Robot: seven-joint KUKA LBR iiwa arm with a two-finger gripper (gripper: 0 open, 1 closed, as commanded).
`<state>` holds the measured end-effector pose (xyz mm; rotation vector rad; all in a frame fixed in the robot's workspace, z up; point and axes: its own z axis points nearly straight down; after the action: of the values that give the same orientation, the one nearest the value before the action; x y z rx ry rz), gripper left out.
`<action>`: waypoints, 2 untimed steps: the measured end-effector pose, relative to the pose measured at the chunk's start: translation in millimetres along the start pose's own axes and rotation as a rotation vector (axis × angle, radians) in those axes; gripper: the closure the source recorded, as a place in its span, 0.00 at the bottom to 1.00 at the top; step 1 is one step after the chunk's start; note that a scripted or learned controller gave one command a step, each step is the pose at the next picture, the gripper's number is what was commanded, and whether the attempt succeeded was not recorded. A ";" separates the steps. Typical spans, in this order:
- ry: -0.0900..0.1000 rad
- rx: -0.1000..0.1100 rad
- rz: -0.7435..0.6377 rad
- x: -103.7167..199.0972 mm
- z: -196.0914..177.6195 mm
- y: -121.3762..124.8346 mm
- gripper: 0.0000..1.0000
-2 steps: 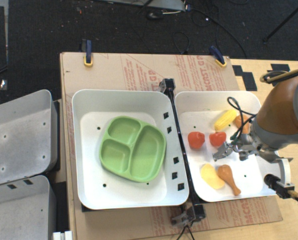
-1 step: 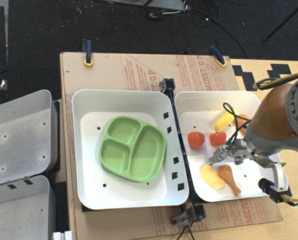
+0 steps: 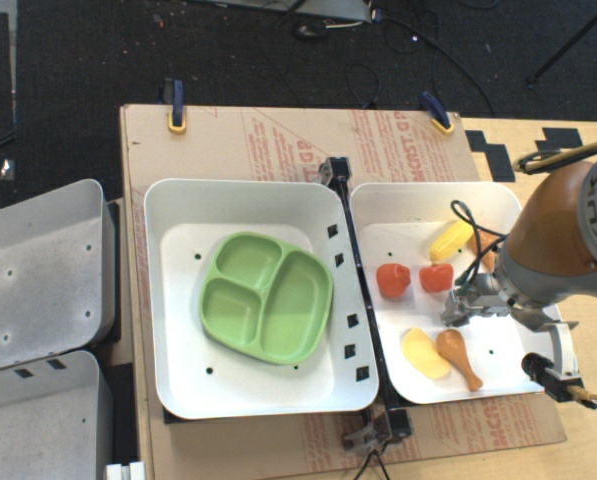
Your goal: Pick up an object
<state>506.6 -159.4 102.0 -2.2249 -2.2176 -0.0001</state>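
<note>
Reaching in from the right edge of the frame, the grey arm [image 3: 553, 243] with its orange band hangs over the right bin [image 3: 398, 203], its pincer [image 3: 465, 306] low near the bin's middle. How far the pincer is open cannot be told from here; the wrist housing covers it, and nothing is seen caught in it.

Contents of the right bin: two red tomato-like pieces [image 3: 393, 279] [image 3: 436, 277] lie side by side just left of the pincer, near each other but apart. A yellow corn-like piece [image 3: 450, 238] lies above them, toward the upper right, partly under a black cable. Below the pincer, a pale yellow piece [image 3: 424, 353] lies just beside a brown drumstick-shaped piece [image 3: 458, 356]; whether they touch cannot be told. All five pieces rest on the bin floor.

The left bin [image 3: 168, 218] holds a green divided plate [image 3: 266, 296], lying flat near its centre, with three compartments.

Both bins sit on a brown cardboard-covered worktop [image 3: 268, 138], clamped at its upper edge by two yellow clamps [image 3: 177, 116] [image 3: 440, 118]. Further white trays [image 3: 38, 258] sit at the left of the frame.
</note>
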 end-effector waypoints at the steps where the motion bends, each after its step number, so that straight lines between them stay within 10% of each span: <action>1: -0.001 -0.004 -0.005 2.7 -42.5 0.2 1.00; 2: -0.002 -0.007 -0.007 7.4 -104.6 -0.4 1.00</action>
<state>506.3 -152.0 206.6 -2.2221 -2.2294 -0.0053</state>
